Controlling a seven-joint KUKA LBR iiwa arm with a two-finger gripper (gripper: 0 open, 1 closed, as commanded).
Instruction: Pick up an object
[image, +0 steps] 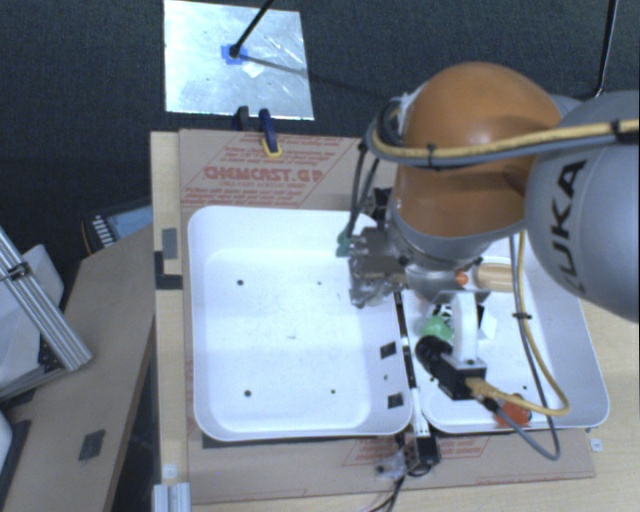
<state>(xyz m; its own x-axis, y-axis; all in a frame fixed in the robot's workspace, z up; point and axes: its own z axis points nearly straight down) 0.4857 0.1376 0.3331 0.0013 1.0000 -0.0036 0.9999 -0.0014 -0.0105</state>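
The arm (480, 180) was seen over the right bin (590, 400), at the frame's right. The tool (372, 268) was set above the 2 bins' shared edge; its state could not be told. A green object (436, 328) lay in the right bin, partly hidden.

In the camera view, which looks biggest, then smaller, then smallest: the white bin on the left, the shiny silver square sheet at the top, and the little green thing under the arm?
As they look in this view:
1. The shallow white left bin
2. The shiny silver square sheet
3. The small green object, partly hidden by the arm, so its full size is unsure.
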